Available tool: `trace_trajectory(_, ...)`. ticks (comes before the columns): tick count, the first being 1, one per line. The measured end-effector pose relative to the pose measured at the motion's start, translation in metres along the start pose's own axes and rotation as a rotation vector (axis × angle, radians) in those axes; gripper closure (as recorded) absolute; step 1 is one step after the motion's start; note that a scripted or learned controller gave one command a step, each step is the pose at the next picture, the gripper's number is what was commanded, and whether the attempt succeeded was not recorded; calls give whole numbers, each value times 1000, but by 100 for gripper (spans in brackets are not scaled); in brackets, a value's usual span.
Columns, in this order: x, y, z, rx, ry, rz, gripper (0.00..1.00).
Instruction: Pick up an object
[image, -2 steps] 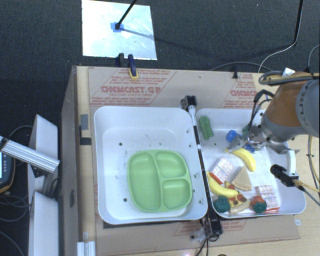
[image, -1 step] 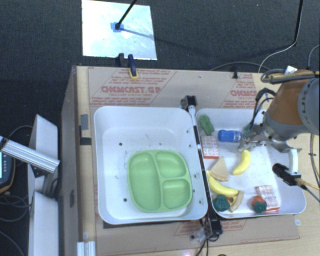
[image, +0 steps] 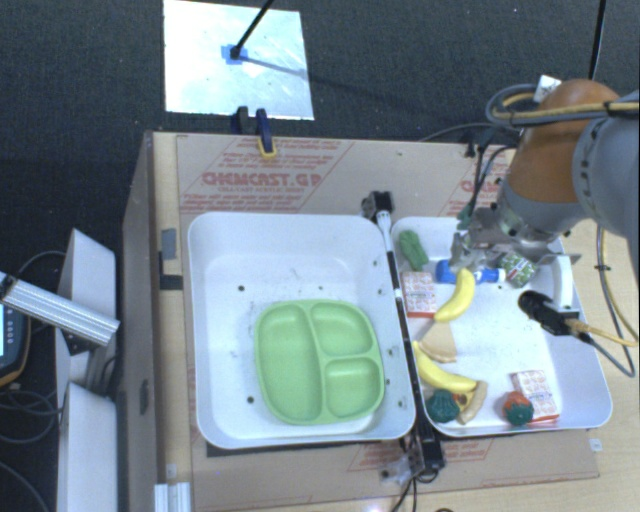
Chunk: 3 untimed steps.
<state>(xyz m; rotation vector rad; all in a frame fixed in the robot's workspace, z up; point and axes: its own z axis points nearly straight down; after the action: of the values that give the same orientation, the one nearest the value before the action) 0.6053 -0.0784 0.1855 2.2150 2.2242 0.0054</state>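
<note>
Now I see the grey arm's gripper (image: 478, 258) low in the right white bin (image: 585, 385).
It hangs just over a curved yellow banana (image: 458, 297); I cannot tell how its fingers stand.

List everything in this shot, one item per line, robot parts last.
White bins: 2, white, side by side on the bench.
Divided plate: 1, light green, in the left bin.
Bananas: 2, yellow, right bin, one centre, one near the front.
Small cartons: 2, white with red print, right bin, left edge and front right.
Green item: 1, right bin, back left corner.
Blue item: 1, right bin, under the gripper.
Arm: 1, grey with orange band, over the right bin.
Gripper: 1, low at the right bin's back.
</note>
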Motion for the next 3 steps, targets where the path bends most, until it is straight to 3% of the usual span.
trace_trajectory(1,65,13,-37,1,1,-1,100)
trace_trajectory(2,55,28,-16,2,-2,3,100)
trace_trajectory(3,49,32,-17,2,-1,3,100)
